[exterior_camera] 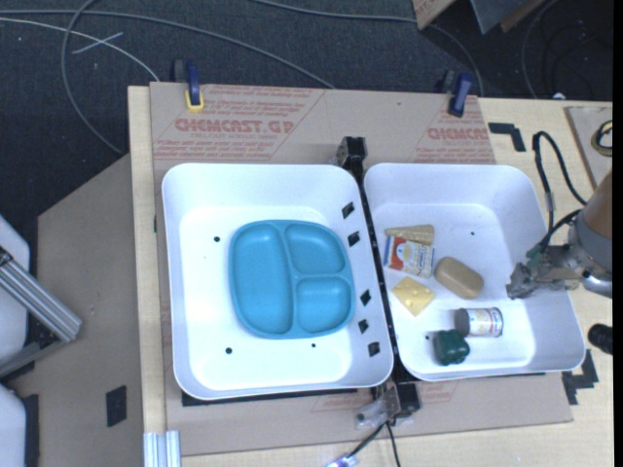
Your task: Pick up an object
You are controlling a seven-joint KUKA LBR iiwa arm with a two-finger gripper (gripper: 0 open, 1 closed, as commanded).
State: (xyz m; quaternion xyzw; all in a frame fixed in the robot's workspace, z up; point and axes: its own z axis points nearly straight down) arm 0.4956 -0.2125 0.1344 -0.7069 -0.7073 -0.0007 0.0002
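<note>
The right bin (487,188) holds several small items: a snack packet (410,252), a tan bread-like roll (458,277), a yellow cheese wedge (413,295), a small jar lying on its side (480,322) and a dark green object (450,347). My gripper (526,278) hangs at the right bin's right side, just right of the roll and above the jar. It touches none of the items. Nothing shows between its fingers.
The left bin (195,290) carries a blue divided plate (291,277). Black clips line the ridge between the bins (362,261). Cables trail over the bench's right edge (550,178). Clamps sit at the bench's far edge (195,93).
</note>
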